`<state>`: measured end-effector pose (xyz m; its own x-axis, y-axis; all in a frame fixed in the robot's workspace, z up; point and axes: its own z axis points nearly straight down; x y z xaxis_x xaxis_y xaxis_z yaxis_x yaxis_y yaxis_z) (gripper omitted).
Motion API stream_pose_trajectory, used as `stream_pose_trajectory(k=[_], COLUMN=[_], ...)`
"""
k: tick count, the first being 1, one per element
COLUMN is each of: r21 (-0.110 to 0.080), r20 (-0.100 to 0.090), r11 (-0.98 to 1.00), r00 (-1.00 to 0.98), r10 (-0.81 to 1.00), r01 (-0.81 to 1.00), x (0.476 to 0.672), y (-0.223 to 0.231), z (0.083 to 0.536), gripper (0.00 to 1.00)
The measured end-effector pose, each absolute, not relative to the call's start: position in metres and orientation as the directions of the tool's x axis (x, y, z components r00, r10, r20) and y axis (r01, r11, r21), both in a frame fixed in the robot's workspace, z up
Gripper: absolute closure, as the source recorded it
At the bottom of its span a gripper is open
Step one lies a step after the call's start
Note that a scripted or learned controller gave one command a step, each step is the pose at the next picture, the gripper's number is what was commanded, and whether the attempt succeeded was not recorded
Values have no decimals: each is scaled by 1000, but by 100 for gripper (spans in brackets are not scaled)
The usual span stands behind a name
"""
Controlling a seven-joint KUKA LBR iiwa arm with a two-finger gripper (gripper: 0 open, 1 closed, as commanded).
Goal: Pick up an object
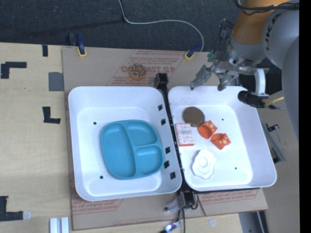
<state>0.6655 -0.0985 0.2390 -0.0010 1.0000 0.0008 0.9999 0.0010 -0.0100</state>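
Nearest you in the right bin [252,176] lay a white lumpy piece [203,164], likely light and soft; farther in, a red-and-white packet [184,134], two small orange blocks [214,135] and a brown disc [193,115]. You would probably grip a block best across its flat sides. Beyond them, the gripper [210,80] hung over the bin's far rim, fingers spread wide, touching nothing.
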Motion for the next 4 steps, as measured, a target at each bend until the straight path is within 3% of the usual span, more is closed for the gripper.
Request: stream_pose_trajectory(k=[1, 4], r21=[-2, -3], r20=[0, -2], r11=[2, 1], r00=[-2, -1], r10=[1000, 1000], r01=[1000, 1000], x=[667, 658], y=[-98, -111], z=[244, 96], gripper=[0, 0])
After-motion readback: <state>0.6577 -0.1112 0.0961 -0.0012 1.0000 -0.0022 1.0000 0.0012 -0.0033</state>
